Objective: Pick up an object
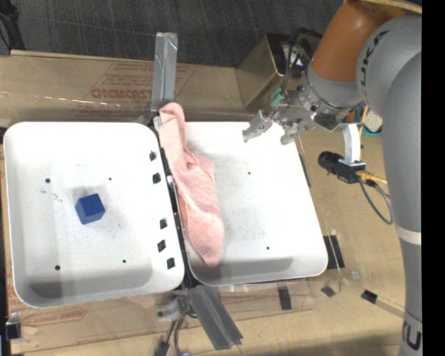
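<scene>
A small blue cube [90,208] rests on the floor of the left bin [30,273]. A pink cloth [193,188] lies draped along the left wall of the right bin [311,251], running from the bin's far corner down toward its near edge. My gripper [271,130] hangs over the far right part of the right bin, open, with nothing between its two fingers. It is well to the right of the cloth and far from the cube.
A grey metal bar [165,69] stands upright behind the divider between the bins. A cardboard sheet [74,80] lies behind the bins. A black cable and connector [341,165] hang off the arm beside the right bin's edge.
</scene>
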`<move>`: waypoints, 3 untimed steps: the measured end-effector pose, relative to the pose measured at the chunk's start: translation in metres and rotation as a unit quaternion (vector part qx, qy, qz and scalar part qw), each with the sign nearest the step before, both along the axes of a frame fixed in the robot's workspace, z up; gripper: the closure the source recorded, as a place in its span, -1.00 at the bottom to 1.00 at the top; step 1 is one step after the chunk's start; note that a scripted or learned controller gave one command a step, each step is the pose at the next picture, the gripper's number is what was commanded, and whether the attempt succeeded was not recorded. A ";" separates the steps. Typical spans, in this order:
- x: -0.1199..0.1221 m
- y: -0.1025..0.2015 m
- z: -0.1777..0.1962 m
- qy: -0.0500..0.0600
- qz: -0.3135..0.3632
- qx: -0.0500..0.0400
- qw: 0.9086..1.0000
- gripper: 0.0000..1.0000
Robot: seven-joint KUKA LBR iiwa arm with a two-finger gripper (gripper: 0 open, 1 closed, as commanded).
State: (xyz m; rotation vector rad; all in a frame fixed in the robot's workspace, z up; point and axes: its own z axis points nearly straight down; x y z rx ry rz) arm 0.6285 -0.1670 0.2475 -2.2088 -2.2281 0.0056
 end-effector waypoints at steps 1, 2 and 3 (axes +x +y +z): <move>0.009 0.046 -0.078 0.000 0.075 0.001 0.997 -1.00; 0.022 0.072 -0.156 -0.002 0.125 0.000 0.992 -1.00; -0.040 0.055 -0.155 -0.002 0.133 0.000 0.991 -1.00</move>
